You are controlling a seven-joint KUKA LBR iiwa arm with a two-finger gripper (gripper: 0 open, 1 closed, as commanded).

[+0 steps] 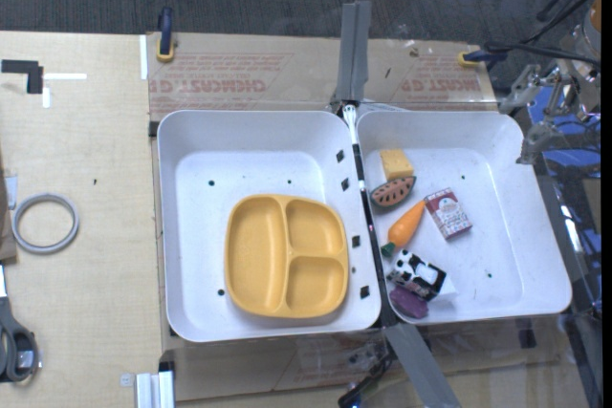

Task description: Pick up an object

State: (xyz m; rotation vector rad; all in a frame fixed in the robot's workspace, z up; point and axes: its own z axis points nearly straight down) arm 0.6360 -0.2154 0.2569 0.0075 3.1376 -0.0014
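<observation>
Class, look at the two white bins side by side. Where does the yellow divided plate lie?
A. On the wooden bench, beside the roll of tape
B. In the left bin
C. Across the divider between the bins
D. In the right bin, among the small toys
B: the yellow divided plate lies flat in the left bin, while the toy carrot and other small items sit in the right bin.

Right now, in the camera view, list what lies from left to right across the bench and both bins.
Scissors → tape roll → yellow divided plate → carrot → small red carton.
</observation>
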